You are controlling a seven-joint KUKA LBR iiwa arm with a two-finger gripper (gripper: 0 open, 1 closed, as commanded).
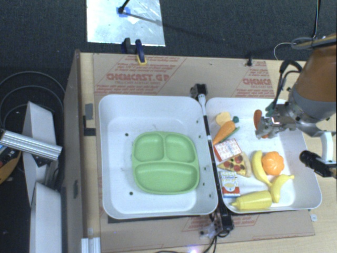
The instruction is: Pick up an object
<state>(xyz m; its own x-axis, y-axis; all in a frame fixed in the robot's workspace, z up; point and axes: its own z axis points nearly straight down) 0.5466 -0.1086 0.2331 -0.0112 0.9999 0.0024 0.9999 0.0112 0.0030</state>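
Camera view: gripper (265,129) sits over right bin (310,194), near a red item (257,117); can't tell its state. Green plate (166,162) in left bin (113,141).

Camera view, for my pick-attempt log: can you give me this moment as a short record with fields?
left bin: white, holds a green divided plate
right bin: white, holds toy food
items in right bin: carrot, pizza slice, orange, two bananas, yellow corn-like piece, small printed cards
arm: reaches in from the right over the right bin
hand: above the right bin's far side, near a red item
grasp: cannot tell
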